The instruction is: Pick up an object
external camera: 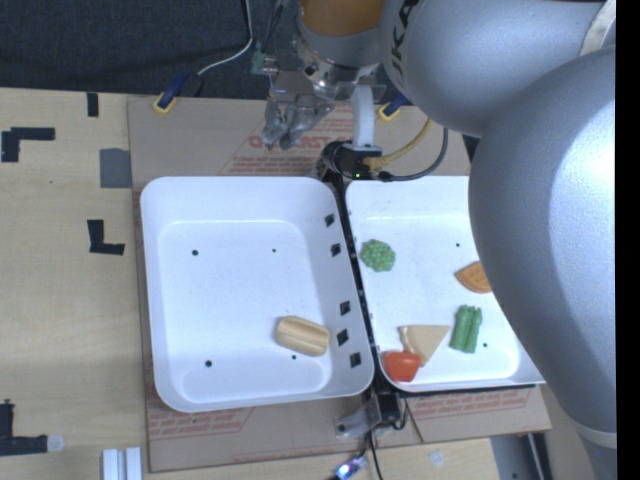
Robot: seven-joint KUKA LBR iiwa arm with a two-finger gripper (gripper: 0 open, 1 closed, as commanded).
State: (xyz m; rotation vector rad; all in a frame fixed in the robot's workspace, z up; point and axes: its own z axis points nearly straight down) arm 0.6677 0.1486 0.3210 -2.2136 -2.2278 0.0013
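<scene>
Tool (287, 128) hung above the counter (60, 288) behind the left bin (160, 268); couldn't tell its state. Bread roll (302, 335) lay in the left bin's near right corner

Camera, one unit, fixed: I watch from above the bench, looking down at a slant. Coverage: both white bins, left bin (175, 268) and right bin (440, 228), lie below and forward of the gripper (288, 133), which hangs near the frame's top. Proximity: the grey arm (530, 118) bulks large on the right, closest to my lens. Second view: not fitted.
</scene>
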